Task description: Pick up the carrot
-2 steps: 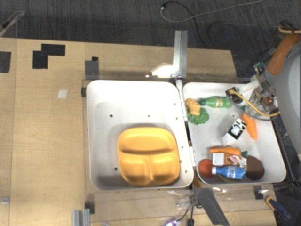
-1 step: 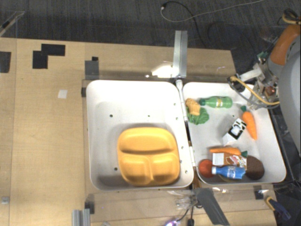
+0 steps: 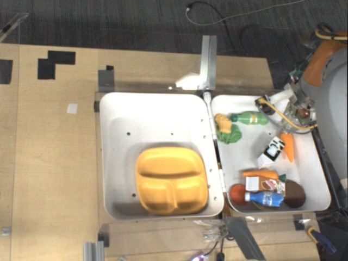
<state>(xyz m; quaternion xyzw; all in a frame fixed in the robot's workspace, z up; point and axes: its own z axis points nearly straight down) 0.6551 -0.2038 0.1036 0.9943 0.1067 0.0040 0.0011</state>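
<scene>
You've got the carrot point(image 3: 288, 147) right of center in the right bin point(image 3: 321, 170), gripper point(image 3: 291, 125) just above; grip state unreadable.

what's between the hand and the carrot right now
Nothing visible. The hand hangs just above the carrot near the right bin's far right side; the black-and-white box lies beside the carrot, not over it.

A light wooden bench point(image 3: 49, 162) borders dark carpet point(image 3: 109, 15) crossed by a cable point(image 3: 239, 15).
</scene>
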